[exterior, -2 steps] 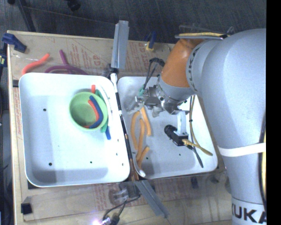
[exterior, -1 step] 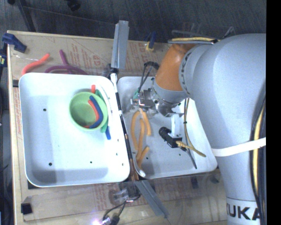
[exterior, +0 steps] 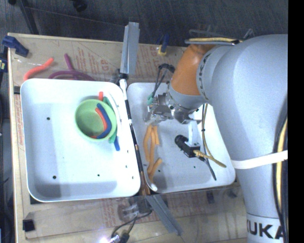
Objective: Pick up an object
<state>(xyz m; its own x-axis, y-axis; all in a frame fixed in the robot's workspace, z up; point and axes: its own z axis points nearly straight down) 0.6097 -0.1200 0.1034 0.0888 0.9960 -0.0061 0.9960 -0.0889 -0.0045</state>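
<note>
Grey arm point(exterior: 243, 110) beside orange strip point(exterior: 152, 139), long axis near-far

Bright overhead light, soft shadow in left bin point(exterior: 55, 161), slight blur

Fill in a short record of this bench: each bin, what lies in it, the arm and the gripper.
left bin: white, holds a green bowl
bowl contents: curved red, blue and green pieces, some poking over its rim
right bin: white, holds orange sticks near its left wall
arm: grey, reaching in from the view's right, over the right bin
gripper: over the right bin's far left part, right by the orange sticks
held object: none visible
</note>
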